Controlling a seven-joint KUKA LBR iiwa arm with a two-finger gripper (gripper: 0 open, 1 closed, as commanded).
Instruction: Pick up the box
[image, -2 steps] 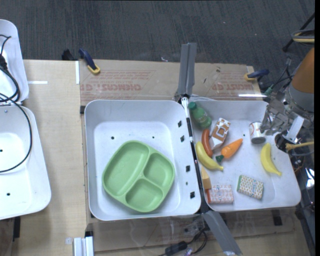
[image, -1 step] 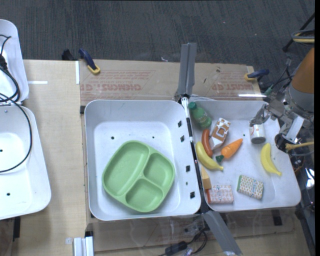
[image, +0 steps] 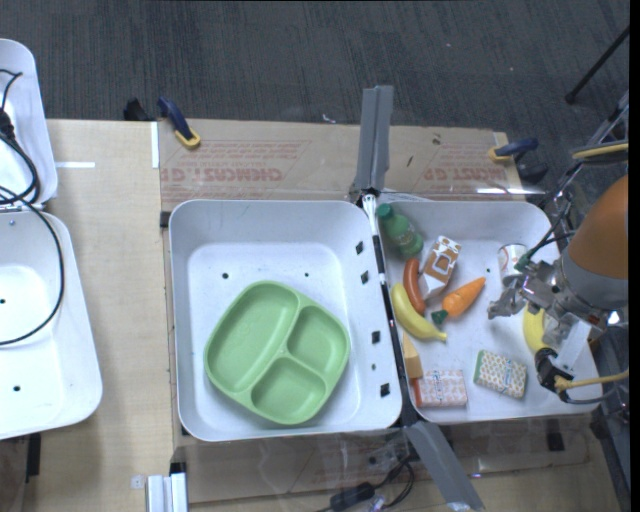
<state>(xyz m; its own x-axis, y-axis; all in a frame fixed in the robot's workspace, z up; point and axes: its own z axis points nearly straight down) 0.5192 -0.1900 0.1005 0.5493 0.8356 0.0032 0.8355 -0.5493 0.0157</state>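
Three boxes lie in the right bin (image: 470, 212). A small white and orange carton (image: 440, 260) lies tilted near the bin's middle. A pink patterned box (image: 442, 388) rests at the front left corner. A pale speckled box (image: 500, 372) lies at the front, right of the pink one. My gripper (image: 512, 298) hangs over the right side of this bin, right of the carrot (image: 462, 297) and above the speckled box in the view. The arm's orange band (image: 610, 235) sits at the right edge.
The right bin also holds a green bottle (image: 400, 235), a banana (image: 415, 315), a red sausage (image: 411, 278), a silver can (image: 512, 258) and a yellow fruit (image: 536, 330). A green divided plate (image: 277, 352) lies in the left bin (image: 260, 215).
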